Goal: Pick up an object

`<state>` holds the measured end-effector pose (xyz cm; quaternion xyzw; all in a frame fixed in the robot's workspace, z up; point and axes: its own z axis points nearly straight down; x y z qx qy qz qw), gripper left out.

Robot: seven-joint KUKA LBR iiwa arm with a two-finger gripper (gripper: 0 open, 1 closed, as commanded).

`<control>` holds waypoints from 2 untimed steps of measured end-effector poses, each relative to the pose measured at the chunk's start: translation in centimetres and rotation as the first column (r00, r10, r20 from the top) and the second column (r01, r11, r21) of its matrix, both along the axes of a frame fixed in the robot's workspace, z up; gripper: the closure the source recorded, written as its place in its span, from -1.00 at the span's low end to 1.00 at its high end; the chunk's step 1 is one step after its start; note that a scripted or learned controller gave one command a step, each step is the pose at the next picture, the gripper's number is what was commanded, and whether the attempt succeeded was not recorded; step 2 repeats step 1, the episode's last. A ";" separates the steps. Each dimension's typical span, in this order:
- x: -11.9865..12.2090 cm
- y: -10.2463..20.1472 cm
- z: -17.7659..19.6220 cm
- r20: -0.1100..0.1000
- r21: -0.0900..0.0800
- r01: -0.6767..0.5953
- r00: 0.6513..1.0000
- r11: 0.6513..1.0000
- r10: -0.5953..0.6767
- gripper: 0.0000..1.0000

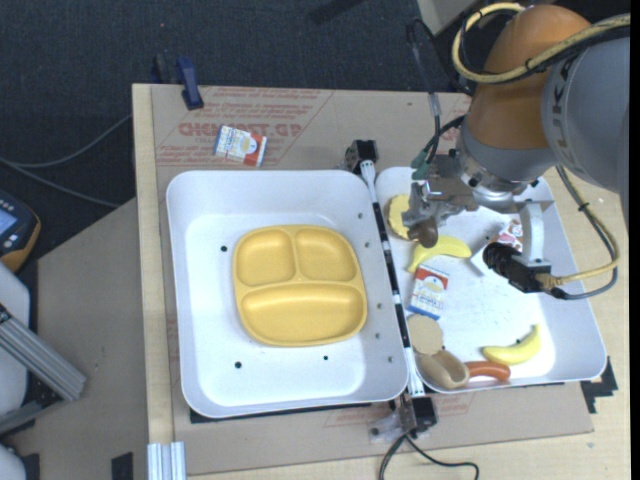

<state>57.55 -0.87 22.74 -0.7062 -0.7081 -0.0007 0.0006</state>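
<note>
The claw (428, 213) is lowered over a yellow banana (441, 250) in the right bin (570, 353). The banana's long axis is laid left-to-right. The claw's grip cannot be told.

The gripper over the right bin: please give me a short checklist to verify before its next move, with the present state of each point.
1. Gripper is above the right bin: ok.
2. Something lies under it to pick: ok, a yellow piece at the bin's left wall.
3. Fingers open or shut: cannot tell.
4. Anything held already: cannot tell.
5. Nearby things may be bumped: not ok, the small red and white carton and a banana lie close.
6. Left bin's yellow divided plate is away from the arm: ok.
</note>
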 end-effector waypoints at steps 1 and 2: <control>-3.6 5.1 -2.6 -0.007 0.001 -0.003 1.000 1.000 0.003 1.00; -3.6 5.1 -2.6 -0.007 0.001 -0.003 1.000 1.000 0.003 1.00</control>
